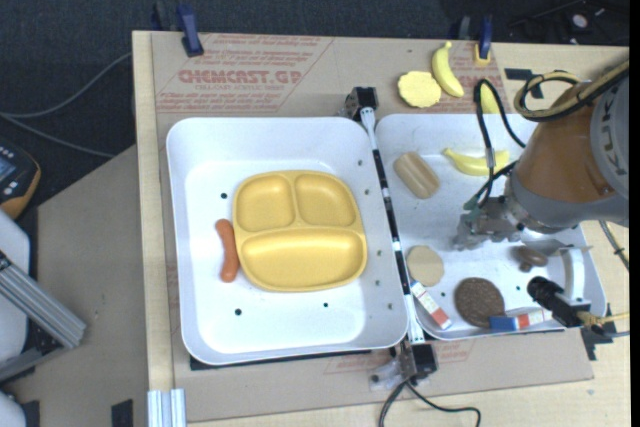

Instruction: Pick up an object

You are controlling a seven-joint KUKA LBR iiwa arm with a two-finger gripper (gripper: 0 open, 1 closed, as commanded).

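Observation:
My gripper point(478, 227) hangs low over the middle of the right bin point(395, 137), under the grey and orange arm. Just left of it lies a tan bread roll point(415, 174), and behind it a yellow banana point(472, 160), partly covered by the cables. In front of the gripper are a pale round biscuit point(425, 265) and a dark brown round cookie point(480, 298). A white and red tube point(431, 305) lies along the bin's front left wall. A marker with blue and red ends point(520, 319) lies at the front. Nothing shows in the gripper's grasp.
The left bin point(200, 315) holds a yellow divided plate point(298, 230) and an orange sausage point(227, 249) beside it. On the bench behind the right bin lie a second banana point(447, 71) and a yellow wavy disc point(420, 89). A small brown piece point(527, 258) sits right of the gripper.

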